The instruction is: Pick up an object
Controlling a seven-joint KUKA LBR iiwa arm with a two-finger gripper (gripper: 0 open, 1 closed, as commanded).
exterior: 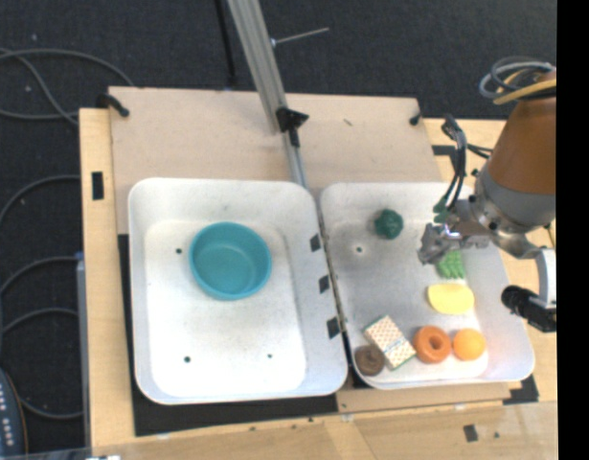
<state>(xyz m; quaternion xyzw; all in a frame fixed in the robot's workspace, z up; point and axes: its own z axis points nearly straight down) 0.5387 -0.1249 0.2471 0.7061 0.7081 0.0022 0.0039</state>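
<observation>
Gripper, grip state unclear, beside green piece, above yellow object

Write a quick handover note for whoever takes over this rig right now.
Gripper: low in the right bin, just above the green ridged object; nothing visibly held.
Right bin also holds a dark green ball, yellow piece, orange ring, orange ball, patterned block and brown piece.
Left bin: teal bowl.
Done: nothing lifted.
Left: grasp an object and raise it.
</observation>
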